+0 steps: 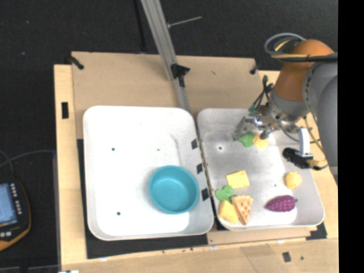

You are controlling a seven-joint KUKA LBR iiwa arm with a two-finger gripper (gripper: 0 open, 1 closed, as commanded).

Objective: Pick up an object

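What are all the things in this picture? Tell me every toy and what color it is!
left bin: 1, white, left half of the bench
right bin: 1, white, right half of the bench
bowl: 1, blue, left bin, near its front right corner
yellow block: 1, yellow, middle of the right bin
pizza slice: 1, orange and yellow, front of the right bin
green toy: 1, green, front left of the right bin
grapes: 1, purple, front right of the right bin
yellow round toy: 1, yellow, right side of the right bin
small green and yellow toys: 2, under the gripper
arm: 1, grey and orange, from the right
gripper: 1, dark, back of the right bin
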